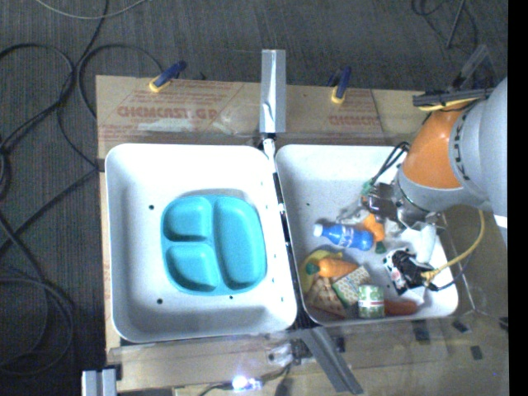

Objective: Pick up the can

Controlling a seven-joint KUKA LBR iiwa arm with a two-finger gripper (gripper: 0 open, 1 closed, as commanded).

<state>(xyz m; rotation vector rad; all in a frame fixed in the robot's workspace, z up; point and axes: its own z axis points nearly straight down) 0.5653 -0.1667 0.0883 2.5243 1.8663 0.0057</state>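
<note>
Two white bins on the desk, side by side.
The left bin (124, 221) holds a blue divided plate (214, 242). In the right bin (322, 180), the can (370, 301) sits at 6 o'clock among clutter, below a blue bottle (345, 236). I cannot tell whether the gripper (375, 207) is open or closed.

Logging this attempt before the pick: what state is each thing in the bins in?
can: resting in the right bin's front clutter.
blue bottle: lying on its side.
blue tray: flat in the left bin, compartments empty.
</note>
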